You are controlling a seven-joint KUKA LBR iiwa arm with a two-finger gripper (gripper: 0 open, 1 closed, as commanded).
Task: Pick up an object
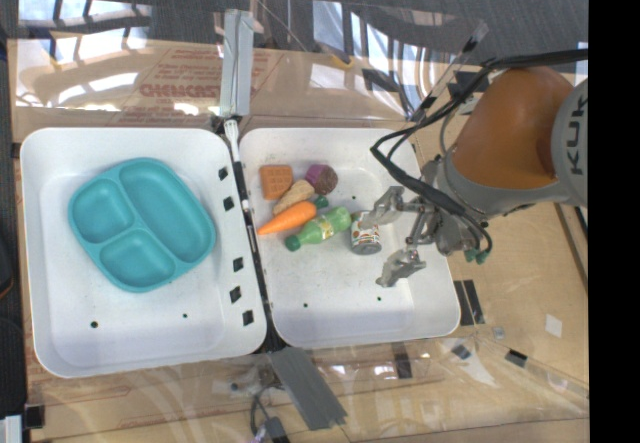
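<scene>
Two white bins sit side by side: the left bin (40, 331) holds one teal divided plate (142, 222). The right bin (330, 326) holds six small items: one carrot (287, 219), one green bottle (320, 229), one tin can (366, 238), one purple piece (321, 177), one orange-brown square (276, 180) and one pale tuber-like piece (295, 196)

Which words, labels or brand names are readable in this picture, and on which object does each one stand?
"KU", the visible start of a brand name, on the grey arm.
Red print on the cardboard sheet behind the bins: too blurred to read with certainty.
Label on the small can in the right bin: too small to read.
</scene>
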